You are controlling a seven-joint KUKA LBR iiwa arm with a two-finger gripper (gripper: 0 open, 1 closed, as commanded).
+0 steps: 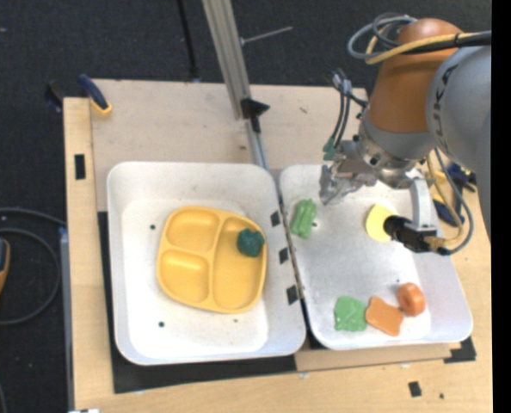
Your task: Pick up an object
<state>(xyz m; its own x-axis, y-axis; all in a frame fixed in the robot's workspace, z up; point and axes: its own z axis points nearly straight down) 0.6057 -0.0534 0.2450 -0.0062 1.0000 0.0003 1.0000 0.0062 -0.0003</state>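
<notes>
The likeliest target, a light green block, lies untouched at the left edge of the right bin, just below and left of the gripper, and nothing appears lifted, so the pick looks not yet done. Whether the claw is spread or closed cannot be told. Further off in that bin lie a yellow piece, a green lump and two orange pieces, while the left bin holds a yellow divided tray carrying a dark green piece.
</notes>
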